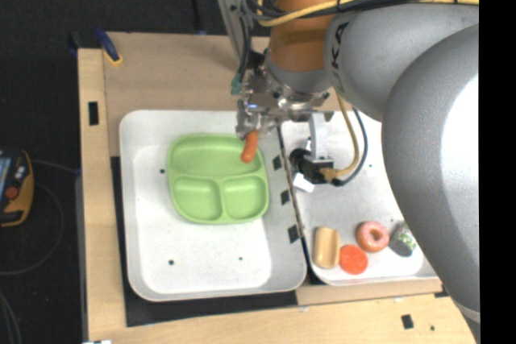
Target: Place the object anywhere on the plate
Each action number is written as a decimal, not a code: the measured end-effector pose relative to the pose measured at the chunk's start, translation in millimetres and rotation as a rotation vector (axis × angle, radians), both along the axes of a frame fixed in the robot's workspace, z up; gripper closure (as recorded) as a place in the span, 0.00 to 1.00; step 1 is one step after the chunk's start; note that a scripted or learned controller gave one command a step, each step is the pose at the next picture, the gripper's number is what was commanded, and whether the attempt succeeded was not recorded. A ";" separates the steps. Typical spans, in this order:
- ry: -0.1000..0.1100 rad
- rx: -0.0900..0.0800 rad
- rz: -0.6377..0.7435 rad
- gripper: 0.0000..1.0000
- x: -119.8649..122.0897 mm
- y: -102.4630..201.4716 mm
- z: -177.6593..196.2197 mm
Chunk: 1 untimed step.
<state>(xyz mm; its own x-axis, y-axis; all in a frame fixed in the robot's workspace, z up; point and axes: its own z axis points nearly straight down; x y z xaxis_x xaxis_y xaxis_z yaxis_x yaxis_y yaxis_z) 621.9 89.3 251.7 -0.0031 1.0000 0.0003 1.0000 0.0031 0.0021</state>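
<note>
Pinched in the gripper (249, 134), just above the centre of the frame, is a small orange carrot (250, 147); its upper end sits between the fingers and its lower end hangs free, tilted a little to the left. The carrot hangs over the upper right edge of the green plate (216, 178), at the rim of the large upper compartment; whether it touches the plate cannot be told from this angle.

The plate has three compartments, one wide across the top and two smaller ones below, and it lies in the upper middle of the left bin (201, 262). The bare white floor of that bin stretches below and to the left of the plate.

The arm (419, 101) fills the right side of the frame, with its orange band (310, 8) at upper centre directly above the gripper, and cables looping around the wrist.

In the right bin (355, 173), along its lower edge, lie four things in a row: a tan cylinder (325, 246), a red-orange round piece (352, 259) just beside it, a pink doughnut (372, 235), and a dark speckled item (402, 241) partly hidden by the arm.
</note>
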 end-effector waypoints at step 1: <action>0.002 -0.001 0.000 0.00 -0.2 0.0 -1.1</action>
